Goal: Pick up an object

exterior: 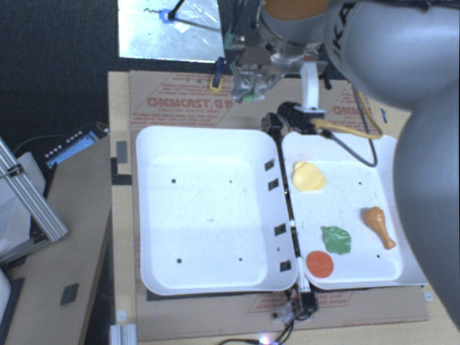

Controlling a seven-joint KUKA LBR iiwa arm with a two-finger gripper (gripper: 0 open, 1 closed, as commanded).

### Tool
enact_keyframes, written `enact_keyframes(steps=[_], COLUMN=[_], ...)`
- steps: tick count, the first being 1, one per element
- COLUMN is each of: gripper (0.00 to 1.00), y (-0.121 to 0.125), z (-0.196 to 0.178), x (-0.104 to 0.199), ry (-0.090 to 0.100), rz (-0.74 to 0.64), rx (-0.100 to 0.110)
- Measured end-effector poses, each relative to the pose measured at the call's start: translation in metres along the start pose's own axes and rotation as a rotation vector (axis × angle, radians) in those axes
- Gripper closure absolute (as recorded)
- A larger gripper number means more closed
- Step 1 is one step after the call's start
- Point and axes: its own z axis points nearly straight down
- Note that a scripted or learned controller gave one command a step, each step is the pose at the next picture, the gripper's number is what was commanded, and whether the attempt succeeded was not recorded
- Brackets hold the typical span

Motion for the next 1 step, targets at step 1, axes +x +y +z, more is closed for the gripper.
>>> enact_keyframes(steps=[1], gripper=[1.00], y=[-0.0004], z=[-0.0288], x=[0.0527], ry=[-0.001], rz=[0.005], rx=[0.001])
